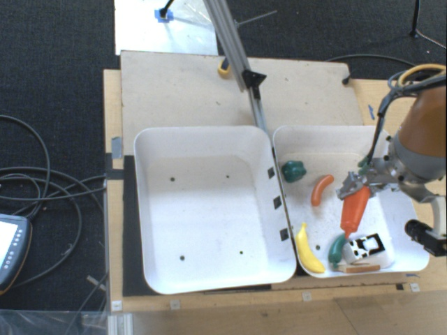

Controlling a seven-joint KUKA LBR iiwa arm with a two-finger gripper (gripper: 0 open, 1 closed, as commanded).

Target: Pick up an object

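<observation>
Two bins: tool (357, 187) grips orange carrot (354, 211) in the right bin (328, 139), left bin (202, 142) bare

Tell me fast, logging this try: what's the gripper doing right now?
Gripper: sits at the top of the orange carrot in the right bin; grip cannot be told.

We see a long orange-red carrot-shaped plastic toy (354, 210) in the right white bin (328, 139), hanging steeply tilted with its narrow top at the gripper (358, 186) and its blunt end pointing down-left, near the bin floor.
</observation>
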